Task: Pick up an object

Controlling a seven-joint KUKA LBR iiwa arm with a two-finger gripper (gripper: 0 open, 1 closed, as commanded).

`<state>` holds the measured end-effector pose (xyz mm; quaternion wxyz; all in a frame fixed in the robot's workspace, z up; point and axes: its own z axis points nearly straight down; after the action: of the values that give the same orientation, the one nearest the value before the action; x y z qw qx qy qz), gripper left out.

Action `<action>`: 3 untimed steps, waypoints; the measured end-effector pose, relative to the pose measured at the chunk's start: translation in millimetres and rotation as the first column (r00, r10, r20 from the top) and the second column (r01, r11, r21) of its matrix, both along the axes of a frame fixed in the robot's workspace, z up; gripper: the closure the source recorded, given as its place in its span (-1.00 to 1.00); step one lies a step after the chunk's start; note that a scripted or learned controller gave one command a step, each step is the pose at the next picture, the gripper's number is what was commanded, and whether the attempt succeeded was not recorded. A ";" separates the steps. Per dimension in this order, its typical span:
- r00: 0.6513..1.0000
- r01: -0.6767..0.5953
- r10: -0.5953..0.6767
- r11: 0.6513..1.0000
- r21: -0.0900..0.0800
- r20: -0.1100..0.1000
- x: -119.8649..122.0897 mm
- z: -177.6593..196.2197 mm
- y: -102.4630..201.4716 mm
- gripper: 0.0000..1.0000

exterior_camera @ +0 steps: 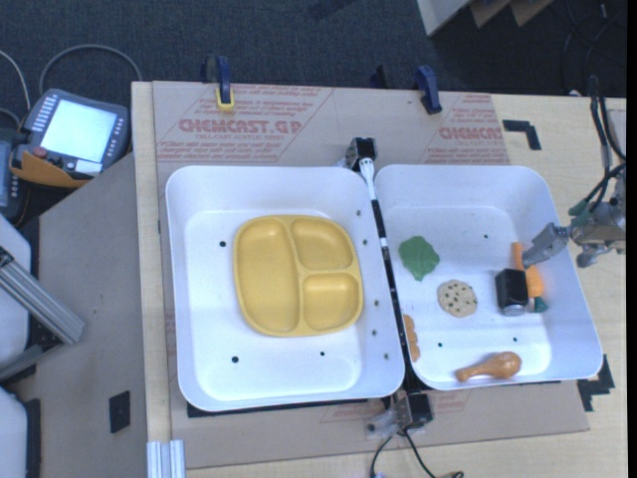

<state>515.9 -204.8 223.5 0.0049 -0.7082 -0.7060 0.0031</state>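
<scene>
Brown board (299, 118) covers the bench, with two white bins on it. The left bin (199, 366) just has a yellow divided plate (297, 273) sitting in the middle. The right bin (468, 192) has all the small stuff: a green leafy piece (419, 256), a cookie (457, 298), and a drumstick (490, 367) near the front wall. Over by its right wall there's a black can-shaped thing (511, 290) touching an orange piece (534, 283). There might be a teal bit tucked beside those two, but it's too small to call.

The gripper (543, 246) hangs at the right bin's right side, just above the orange piece, with nothing in it that I can see. Honestly can't tell if it's open or closed from this angle. I'd call this the approach step, nothing picked yet. Next move looks like a short drop onto the orange piece or the black can-shaped thing. Since they're touching, it needs to line up cleanly on one or it'll just shove both into the wall.
</scene>
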 end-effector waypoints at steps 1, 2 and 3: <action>1.000 -0.003 0.003 1.000 -0.003 0.009 2.2 4.4 0.4 -1.00; 1.000 -0.002 0.002 1.000 0.002 0.001 0.6 -60.4 -3.4 -1.00; 1.000 -0.002 0.002 1.000 0.002 0.001 -7.5 -108.0 -4.2 -1.00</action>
<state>508.4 -209.0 115.5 0.0050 -0.7073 -0.7068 0.0020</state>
